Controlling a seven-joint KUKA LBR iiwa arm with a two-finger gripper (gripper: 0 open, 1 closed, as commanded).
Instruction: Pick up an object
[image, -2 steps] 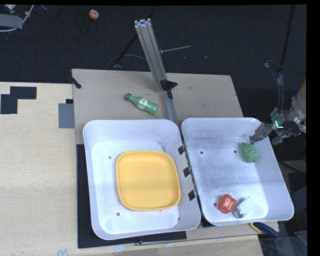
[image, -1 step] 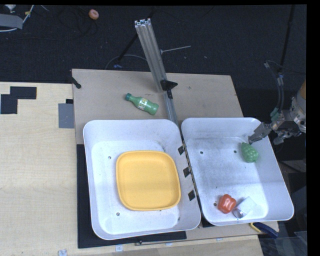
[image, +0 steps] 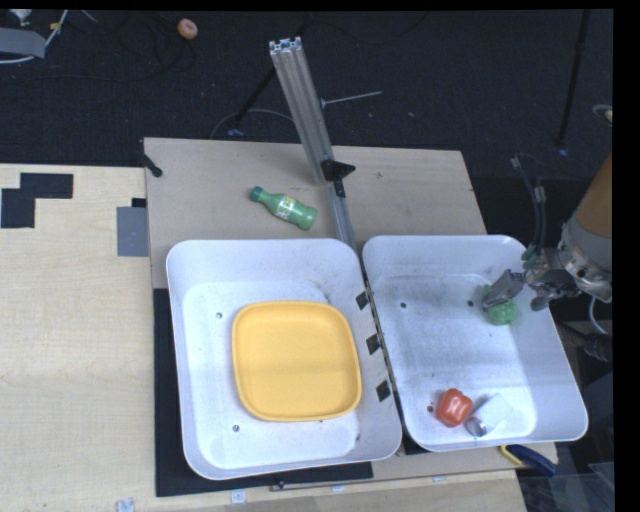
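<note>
Here the hand (image: 508, 293) sits low over the far right part of the right bin (image: 440, 270), at the end of the grey arm (image: 590, 255) that comes in from the right edge. Its dark fingers reach leftward and lie right against a small green object (image: 502, 313), which sits just below and beside them on the bin floor; whether they are spread or pinching that object cannot be told from this slant. Well below the hand, near the bin's front edge, lie a red object (image: 453, 407) and, touching it on its right, a small pale item (image: 490, 413) too blurred to identify. Far to the hand's left, the left bin (image: 200, 270) carries a yellow square plate (image: 296, 360). Up and to the left of the hand, on the bench (image: 420, 190) behind the bins, a green bottle (image: 284, 208) lies on its side; its pale label is too small to read.
</note>
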